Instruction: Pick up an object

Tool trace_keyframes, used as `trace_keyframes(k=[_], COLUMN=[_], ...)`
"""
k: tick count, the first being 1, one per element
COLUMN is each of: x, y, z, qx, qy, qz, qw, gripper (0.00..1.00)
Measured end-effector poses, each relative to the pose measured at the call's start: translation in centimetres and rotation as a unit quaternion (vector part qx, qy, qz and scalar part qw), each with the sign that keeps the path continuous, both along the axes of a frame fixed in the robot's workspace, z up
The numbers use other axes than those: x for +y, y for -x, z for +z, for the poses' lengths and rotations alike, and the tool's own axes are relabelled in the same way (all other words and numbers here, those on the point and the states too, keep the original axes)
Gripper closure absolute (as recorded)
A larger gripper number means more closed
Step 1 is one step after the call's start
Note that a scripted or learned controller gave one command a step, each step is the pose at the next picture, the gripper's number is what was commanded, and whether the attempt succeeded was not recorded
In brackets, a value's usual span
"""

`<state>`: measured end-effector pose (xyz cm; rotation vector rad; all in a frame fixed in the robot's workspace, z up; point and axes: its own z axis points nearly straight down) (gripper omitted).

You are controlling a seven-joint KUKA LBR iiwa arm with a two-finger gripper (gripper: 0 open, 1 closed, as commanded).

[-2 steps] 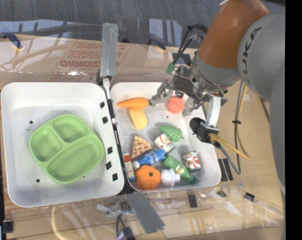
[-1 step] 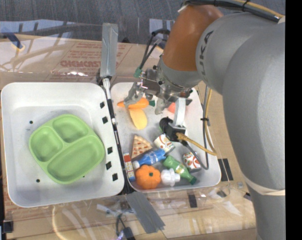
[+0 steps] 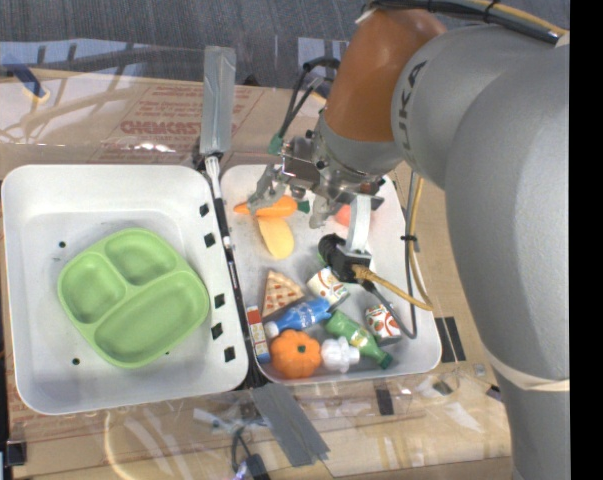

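Carrot (image 3: 273,208) directly under gripper (image 3: 293,200) in right bin (image 3: 426,353); gripper spread, carrot between fingers.

The arm (image 3: 501,198) is a bulky KUKA iiwa with smooth, rounded light-grey shells that curve like fat cylinders. Above the wrist sits a glossy orange band (image 3: 381,68), with dark "KUKA" lettering (image 3: 413,93) partly readable on the grey at its 3 o'clock side. Black and yellow cables (image 3: 461,8) run along the top of the shell, and thin black wires (image 3: 306,93) loop down toward the wrist. Below hangs the metallic pincer (image 3: 311,193), a grey assembly with small green fittings.
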<state>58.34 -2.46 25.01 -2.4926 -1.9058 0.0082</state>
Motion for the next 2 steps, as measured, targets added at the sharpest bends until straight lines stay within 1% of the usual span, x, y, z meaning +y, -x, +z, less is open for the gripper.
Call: trace_keyframes(k=[1, 2], x=[-4.0, -8.6], y=[-4.1, -4.4], z=[-6.1, -15.2], qx=[0.0, 0.001], qy=[0.0001, -0.0004], qz=[0.013, 0.014], qw=[0.9999, 0.9999], gripper=[0.0, 0.0])
